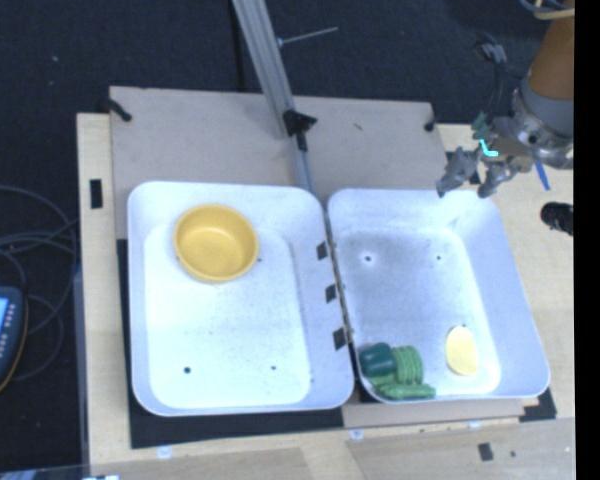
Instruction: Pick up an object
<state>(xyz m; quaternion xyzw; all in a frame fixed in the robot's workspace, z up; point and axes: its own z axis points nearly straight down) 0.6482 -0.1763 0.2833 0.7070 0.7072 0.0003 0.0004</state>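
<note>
Two bins side by side on bench [100, 298], touching along the middle seam. Left bin [230, 388]: bowl [216, 242] in far-left part, upright, apart from walls. Right bin [420, 258]: ridged obj [392, 365] at near-left corner, against near wall; oval obj [462, 350] just right of it, near but apart. Gripper [467, 182] above right bin's far-right corner, well apart from both objs. Slanted pole [265, 53] behind bins, foot at seam's far end.

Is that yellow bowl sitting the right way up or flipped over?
Upright: the round yellow plastic bowl in the left white bin shows its open hollow and rim facing up.
</note>
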